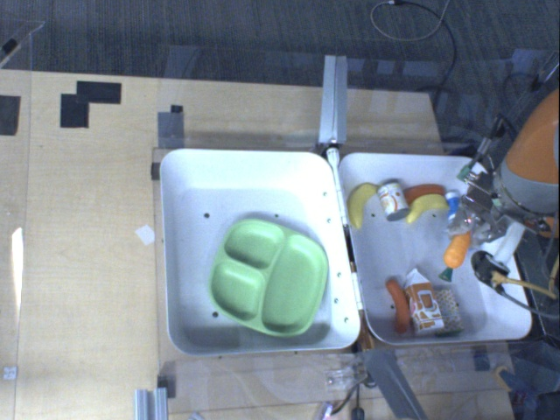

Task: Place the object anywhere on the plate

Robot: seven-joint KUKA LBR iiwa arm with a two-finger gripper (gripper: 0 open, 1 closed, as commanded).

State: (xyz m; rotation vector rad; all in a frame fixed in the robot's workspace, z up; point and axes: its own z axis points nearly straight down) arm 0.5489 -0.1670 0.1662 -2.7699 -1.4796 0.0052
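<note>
The gripper (477,201), half cut off, hangs by the carrot (456,251); possibly empty, jaws indistinct.

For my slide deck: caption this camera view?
Green plate in left bin; toy foods in right bin; arm at right.

A green three-compartment plastic plate (269,276) lies flat (slightly turned) in the left white bin; an orange toy carrot (456,252) lies in the right.

Green plate (269,276) lies unobstructed; toy food (411,252) crowds the right bin (516,326).
</note>
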